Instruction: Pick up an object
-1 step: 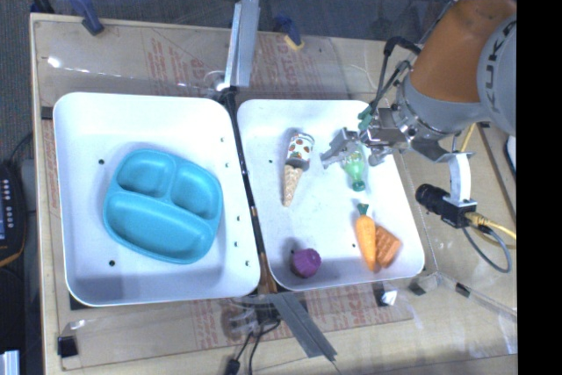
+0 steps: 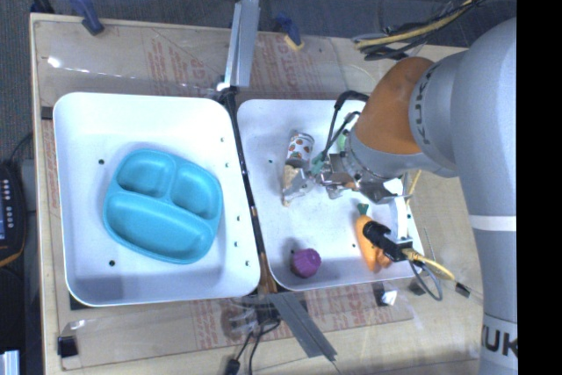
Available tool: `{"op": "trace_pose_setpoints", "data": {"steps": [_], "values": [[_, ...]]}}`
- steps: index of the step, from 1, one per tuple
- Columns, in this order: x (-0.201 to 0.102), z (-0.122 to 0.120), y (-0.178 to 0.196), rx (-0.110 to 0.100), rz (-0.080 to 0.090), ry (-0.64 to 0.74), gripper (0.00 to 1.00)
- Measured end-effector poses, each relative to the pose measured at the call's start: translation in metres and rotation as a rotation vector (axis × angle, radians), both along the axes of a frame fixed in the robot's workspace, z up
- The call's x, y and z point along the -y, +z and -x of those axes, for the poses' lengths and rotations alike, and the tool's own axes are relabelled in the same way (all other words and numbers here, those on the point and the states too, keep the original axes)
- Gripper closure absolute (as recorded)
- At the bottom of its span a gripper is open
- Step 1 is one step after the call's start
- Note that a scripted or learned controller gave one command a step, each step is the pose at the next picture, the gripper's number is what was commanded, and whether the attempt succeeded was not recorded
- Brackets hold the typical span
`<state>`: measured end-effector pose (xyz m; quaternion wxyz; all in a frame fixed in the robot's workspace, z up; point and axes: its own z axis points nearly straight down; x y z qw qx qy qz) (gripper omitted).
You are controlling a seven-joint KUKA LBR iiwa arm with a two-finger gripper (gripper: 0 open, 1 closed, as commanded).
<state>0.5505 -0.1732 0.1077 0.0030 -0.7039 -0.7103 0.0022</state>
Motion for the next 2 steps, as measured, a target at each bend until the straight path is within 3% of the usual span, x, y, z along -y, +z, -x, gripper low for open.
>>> {"op": "trace_pose_setpoints", "data": {"steps": [1, 2], "values": [[0.004, -0.078, -0.016, 0.004, 0.000, -0.002, 0.00], [0.002, -0.078, -0.006, 0.002, -0.001, 0.005, 1.00]]}}
